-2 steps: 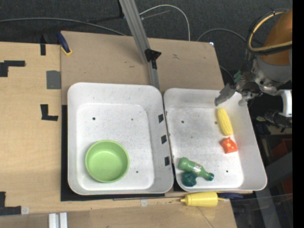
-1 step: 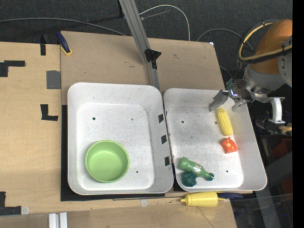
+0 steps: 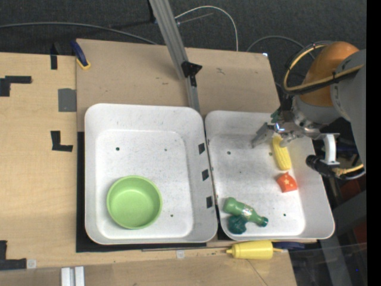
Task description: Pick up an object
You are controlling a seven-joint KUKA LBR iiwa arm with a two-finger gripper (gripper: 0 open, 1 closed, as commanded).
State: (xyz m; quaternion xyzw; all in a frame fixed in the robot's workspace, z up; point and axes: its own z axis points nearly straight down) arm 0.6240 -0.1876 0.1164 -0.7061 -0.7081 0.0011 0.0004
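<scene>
My gripper (image 3: 272, 137) hangs over the upper part of the right bin (image 3: 238, 130), fingers spread and open. One grey finger (image 3: 259, 137) points down-left; the other sits by the top end of a yellow corn cob (image 3: 281, 155). The cob lies on the bin floor just below the fingertips and is not clamped between them. An orange-red block (image 3: 287, 183) rests a little below the cob. A green bottle-shaped toy (image 3: 243, 211) lies near the bin's front edge.
The left bin (image 3: 143, 124) holds a green bowl (image 3: 134, 202) in its front-left corner. A yellow bottle (image 3: 252, 250) lies on the bench outside the right bin's front rim. A grey pole (image 3: 174, 37) slants across the back.
</scene>
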